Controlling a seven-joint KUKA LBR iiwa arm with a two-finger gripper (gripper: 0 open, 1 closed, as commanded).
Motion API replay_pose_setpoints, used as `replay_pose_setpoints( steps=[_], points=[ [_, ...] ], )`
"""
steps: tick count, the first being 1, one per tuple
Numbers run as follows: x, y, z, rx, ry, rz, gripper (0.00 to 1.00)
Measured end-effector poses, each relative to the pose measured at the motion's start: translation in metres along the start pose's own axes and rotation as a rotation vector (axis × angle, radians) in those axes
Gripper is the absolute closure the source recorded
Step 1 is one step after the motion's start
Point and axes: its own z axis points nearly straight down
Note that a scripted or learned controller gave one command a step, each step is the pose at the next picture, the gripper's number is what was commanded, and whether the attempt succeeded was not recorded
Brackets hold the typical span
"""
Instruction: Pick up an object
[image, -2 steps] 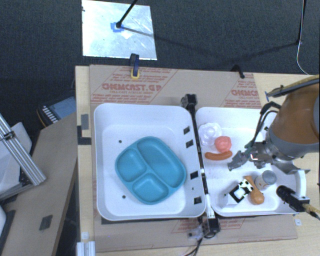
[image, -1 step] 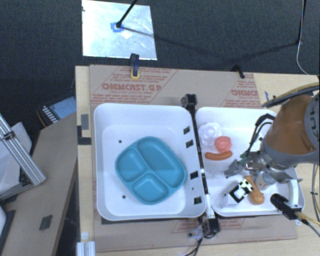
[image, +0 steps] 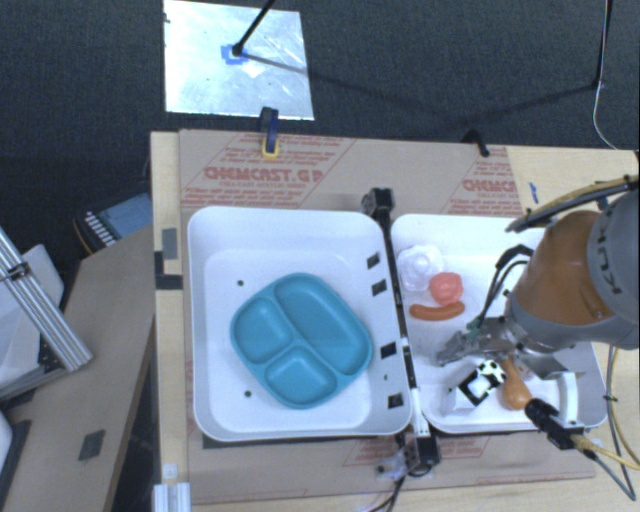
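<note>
Black-and-white checkered cube (image: 487, 379): directly under hand (image: 478, 350) | hand: grip state indeterminate | orange plastic sausage (image: 437, 311): just beyond hand | blue divided tray (image: 301, 338): far left

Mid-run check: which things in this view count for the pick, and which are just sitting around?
For the pick:
gripper, low in the right bin
orange sausage-shaped piece
red-orange lump
white crumpled item
black-and-white block

Lying about:
blue divided plate in the left bin
cardboard sheet under both bins
shiny square on the dark floor
</note>
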Motion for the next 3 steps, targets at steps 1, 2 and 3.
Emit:
replay_pose_setpoints(
  steps=[1,2,3],
  points=[
    [0.0,0.001,-0.012,-0.004,-0.001,-0.001,1.0],
    [-0.007,0.002,-0.057,-0.008,-0.003,0.0,1.0],
    [-0.014,0.006,-0.103,-0.008,-0.003,-0.003,1.0]
  ],
)
